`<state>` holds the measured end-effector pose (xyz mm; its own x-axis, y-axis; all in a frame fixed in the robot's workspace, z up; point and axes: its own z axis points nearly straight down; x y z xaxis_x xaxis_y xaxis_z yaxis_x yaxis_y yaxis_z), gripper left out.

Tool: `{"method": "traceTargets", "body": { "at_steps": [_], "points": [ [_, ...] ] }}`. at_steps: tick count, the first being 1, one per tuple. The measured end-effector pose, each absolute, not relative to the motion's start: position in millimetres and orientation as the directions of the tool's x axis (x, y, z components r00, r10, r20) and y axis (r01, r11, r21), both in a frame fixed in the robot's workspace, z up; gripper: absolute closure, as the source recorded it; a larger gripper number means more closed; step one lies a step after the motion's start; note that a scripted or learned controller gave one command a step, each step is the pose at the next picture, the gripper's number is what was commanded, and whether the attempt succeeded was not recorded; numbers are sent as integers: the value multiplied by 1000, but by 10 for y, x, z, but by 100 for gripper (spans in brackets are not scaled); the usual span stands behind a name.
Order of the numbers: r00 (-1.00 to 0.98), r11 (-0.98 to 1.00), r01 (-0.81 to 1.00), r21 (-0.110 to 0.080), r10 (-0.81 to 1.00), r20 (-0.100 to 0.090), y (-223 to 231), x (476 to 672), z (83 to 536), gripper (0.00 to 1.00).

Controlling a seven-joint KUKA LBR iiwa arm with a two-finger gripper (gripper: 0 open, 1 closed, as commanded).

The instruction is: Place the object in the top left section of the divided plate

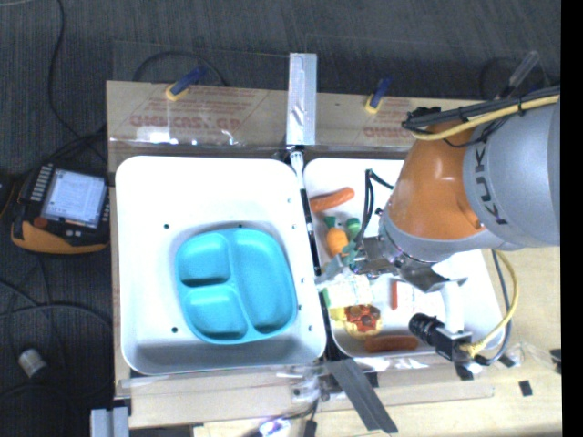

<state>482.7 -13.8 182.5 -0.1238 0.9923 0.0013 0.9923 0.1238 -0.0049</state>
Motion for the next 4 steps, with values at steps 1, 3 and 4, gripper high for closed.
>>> {"method": "traceTargets", "body": {
  "at_steps": [1, 3, 4],
  "points": [
    [-82, 82, 997, -5, 997, -1, 352, 5555, 1821, 100],
    [427, -427, 904, 1, 904, -1, 1593, 5562, 1154, 100],
    [403, -403, 915, 19, 915, 23, 1499, 5804, 1070, 100]
  ]
}}
